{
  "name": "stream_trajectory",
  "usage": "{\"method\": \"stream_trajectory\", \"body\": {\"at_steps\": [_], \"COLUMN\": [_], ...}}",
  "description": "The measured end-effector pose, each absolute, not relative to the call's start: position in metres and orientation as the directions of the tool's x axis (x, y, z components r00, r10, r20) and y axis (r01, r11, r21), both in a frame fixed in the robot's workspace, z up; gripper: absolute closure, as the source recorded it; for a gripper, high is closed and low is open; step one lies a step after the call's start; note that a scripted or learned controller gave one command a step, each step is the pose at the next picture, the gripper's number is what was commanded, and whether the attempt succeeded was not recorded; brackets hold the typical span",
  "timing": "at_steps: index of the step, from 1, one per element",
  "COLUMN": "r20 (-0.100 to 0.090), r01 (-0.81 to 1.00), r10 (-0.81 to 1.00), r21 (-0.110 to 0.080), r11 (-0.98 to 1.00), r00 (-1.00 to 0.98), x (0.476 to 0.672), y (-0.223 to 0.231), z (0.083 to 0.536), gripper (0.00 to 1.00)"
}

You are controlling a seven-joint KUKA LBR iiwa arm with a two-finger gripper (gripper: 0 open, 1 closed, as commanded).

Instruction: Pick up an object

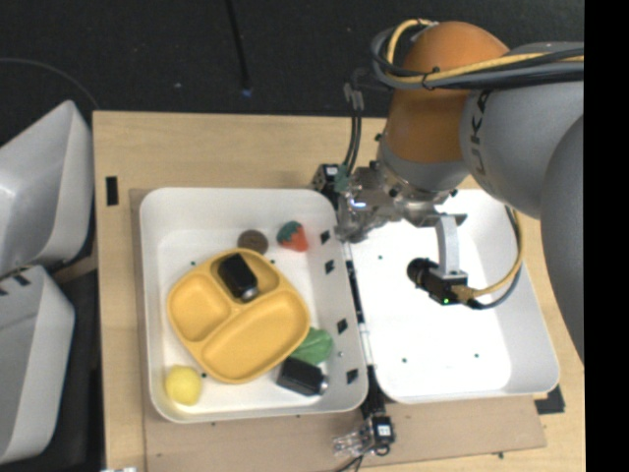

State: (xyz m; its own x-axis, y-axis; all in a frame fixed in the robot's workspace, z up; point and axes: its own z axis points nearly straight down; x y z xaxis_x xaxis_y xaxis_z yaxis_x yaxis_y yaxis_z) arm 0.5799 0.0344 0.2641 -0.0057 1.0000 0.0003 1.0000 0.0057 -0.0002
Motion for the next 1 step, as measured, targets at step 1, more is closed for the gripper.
{"method": "stream_trajectory", "body": {"at_steps": [1], "r20": [0.001], "r01": [1.000], "r10": [1.000], "r21": [-0.001], "r11": [0.007], "r00": [-0.007], "x": [0.5680], "y": [0.0888], "z": [0.2588], "gripper": [1.00]}}
